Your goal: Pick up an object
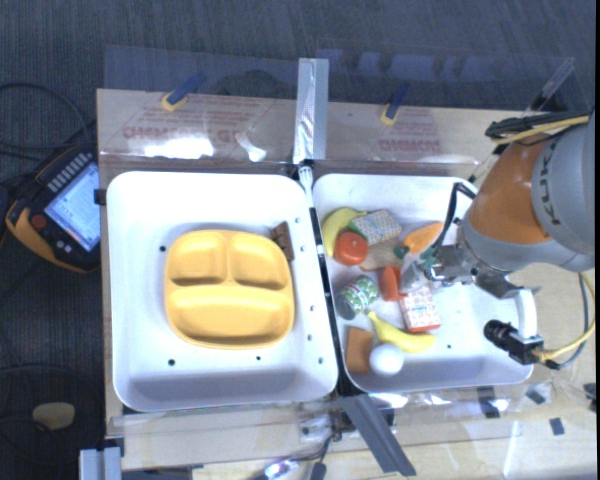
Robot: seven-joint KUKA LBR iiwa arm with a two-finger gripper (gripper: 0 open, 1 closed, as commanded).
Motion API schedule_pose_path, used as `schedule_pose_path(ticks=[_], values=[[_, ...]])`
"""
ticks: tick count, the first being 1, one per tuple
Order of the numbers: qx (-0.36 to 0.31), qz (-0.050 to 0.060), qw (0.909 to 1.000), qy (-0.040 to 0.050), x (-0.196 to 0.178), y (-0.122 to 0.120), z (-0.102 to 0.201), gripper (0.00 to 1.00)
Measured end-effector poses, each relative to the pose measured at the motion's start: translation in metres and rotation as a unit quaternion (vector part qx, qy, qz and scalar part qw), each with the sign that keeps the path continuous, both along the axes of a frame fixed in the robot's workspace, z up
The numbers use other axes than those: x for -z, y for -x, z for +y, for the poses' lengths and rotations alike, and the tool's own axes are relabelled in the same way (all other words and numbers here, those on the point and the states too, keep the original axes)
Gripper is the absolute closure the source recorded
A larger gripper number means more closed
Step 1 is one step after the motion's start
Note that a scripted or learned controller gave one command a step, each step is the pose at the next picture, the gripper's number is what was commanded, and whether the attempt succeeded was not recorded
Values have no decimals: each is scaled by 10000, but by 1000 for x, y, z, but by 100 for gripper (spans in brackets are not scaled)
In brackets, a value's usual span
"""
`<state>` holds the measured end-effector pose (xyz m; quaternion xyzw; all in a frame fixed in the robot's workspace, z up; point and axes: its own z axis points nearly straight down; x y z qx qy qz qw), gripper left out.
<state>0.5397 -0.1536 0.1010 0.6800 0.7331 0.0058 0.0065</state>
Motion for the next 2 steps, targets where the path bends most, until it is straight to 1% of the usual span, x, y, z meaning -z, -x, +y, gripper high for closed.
schedule_pose_path(ticks=[1, 2], values=[[-29, 32, 10000, -5, 9, -4, -1, 100], [796, 104, 9968, 8, -82, 1, 62, 100]])
